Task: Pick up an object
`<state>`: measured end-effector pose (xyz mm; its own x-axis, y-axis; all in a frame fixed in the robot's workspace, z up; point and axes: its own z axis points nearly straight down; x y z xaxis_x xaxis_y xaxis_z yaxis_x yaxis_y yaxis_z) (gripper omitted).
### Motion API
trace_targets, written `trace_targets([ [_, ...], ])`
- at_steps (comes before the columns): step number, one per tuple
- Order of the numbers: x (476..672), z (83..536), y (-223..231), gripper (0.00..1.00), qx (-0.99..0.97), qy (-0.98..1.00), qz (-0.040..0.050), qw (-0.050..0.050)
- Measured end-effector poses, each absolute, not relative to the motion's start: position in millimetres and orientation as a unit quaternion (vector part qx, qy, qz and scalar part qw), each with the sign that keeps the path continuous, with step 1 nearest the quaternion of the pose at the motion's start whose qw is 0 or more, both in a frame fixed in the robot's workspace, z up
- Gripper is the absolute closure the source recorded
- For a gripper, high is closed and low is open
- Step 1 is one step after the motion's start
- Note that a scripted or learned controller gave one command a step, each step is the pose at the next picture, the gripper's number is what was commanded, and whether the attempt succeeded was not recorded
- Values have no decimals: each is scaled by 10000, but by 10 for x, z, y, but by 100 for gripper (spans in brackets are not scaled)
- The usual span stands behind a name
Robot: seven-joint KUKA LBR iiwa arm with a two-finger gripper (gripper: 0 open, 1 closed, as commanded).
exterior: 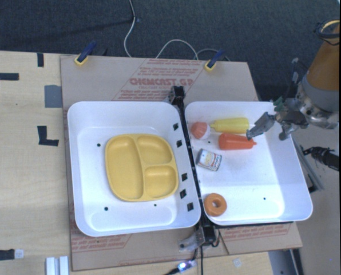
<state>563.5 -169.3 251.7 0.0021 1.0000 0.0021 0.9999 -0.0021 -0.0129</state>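
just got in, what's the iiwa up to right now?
It is on a pick attempt in the right bin. The arm reaches in from the right, and its hand sits low at the right end of the orange carrot, with nothing visibly between its fingers. The yellow corn, pinkish ball, small can and donut lie loose in the same bin. The left bin holds a yellow divided plate.
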Motion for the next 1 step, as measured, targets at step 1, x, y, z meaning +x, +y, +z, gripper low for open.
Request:
trace_targets([
  [1,5658,2580,-1689,0,-7067,-7075,6,4],
])
